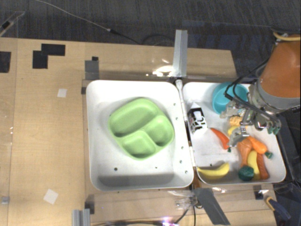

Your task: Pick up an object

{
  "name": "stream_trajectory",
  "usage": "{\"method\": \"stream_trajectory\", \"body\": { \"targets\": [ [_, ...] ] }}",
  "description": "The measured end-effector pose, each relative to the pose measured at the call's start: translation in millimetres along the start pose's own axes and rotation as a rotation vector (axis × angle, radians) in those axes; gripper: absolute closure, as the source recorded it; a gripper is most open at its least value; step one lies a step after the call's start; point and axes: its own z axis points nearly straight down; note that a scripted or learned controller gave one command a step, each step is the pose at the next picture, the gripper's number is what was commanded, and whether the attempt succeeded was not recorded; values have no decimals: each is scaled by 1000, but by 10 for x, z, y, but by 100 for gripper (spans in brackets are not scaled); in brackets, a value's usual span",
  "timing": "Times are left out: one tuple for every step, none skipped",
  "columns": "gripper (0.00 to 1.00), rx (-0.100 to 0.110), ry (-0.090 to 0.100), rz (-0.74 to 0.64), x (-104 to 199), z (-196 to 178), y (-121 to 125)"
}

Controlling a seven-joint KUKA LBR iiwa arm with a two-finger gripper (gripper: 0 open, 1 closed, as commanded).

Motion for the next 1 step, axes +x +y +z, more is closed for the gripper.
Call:
{"method": "stream_trajectory", "body": {
  "targets": [
    [0,2,-5,7,220,1404,-493]
  ]
}}
